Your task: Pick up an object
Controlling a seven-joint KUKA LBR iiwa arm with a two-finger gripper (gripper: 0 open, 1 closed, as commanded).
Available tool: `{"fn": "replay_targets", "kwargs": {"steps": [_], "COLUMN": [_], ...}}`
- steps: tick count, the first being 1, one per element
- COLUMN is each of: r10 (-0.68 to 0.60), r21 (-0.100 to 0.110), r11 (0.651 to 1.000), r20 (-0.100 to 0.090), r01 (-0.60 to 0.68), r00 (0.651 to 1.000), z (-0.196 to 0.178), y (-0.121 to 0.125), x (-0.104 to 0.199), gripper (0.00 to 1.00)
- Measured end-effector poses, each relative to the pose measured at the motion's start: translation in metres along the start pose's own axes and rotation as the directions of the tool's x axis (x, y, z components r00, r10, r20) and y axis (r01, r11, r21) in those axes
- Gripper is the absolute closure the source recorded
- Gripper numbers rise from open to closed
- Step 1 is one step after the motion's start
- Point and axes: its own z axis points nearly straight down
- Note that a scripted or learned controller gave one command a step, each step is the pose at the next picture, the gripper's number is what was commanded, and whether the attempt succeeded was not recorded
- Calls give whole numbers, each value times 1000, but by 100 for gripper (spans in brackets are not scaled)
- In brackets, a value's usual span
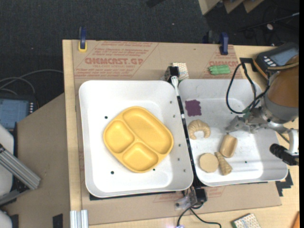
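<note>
Jaws at the arm's tip sit too blurred to tell apart or together, above the bread roll.

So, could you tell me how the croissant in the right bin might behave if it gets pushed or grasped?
The croissant looks like a small toy, so probably light and rigid. Its curved, tapering shape may let it pivot or slide on the smooth white bin rather than roll. Narrow ends could slip from a grip.
</note>
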Motion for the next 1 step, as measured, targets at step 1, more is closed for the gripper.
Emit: {"fn": "replay_targets", "kwargs": {"steps": [1], "r10": [-8], "r21": [3], "r11": [1000], "r20": [-3], "r01": [8], "r00": [1000], "z": [1], "y": [-46], "x": [55], "gripper": [0]}}
